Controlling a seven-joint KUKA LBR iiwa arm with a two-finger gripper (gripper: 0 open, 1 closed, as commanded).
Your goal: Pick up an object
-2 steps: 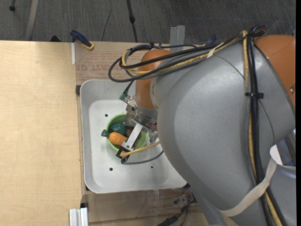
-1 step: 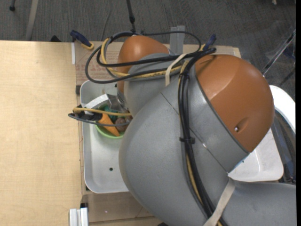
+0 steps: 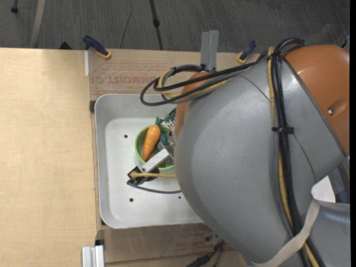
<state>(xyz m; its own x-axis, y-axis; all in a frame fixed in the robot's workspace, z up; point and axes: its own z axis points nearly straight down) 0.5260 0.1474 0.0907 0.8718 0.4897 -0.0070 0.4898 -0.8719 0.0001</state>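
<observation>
Orange against green: a carrot [image 3: 150,142] lying in a green bowl [image 3: 138,144], right of the middle of the white bin [image 3: 111,204] at the scene's left. Long axis close to near-to-far, thick end far and leaning a little right, thin tip near and a little left, towards the bowl's near side.

Just right of it, the gripper [image 3: 168,139], mostly covered by the bulk of the grey arm [image 3: 250,166] reaching in from the right. Open or closed: cannot tell from here. No object visibly clamped, so no claim of a hold.

Judged from this alone: carrot immediately left of the tool, touching or apart not clear. Best bite probably across the carrot's narrow width, left to right, rather than along its length, with the approach from above the bowl. Likely trouble, as a guess: bowl rim in the way, or the bowl dragged along with the carrot.

At the bowl's far right, a dark green thing [image 3: 167,119], too hidden to name.
</observation>
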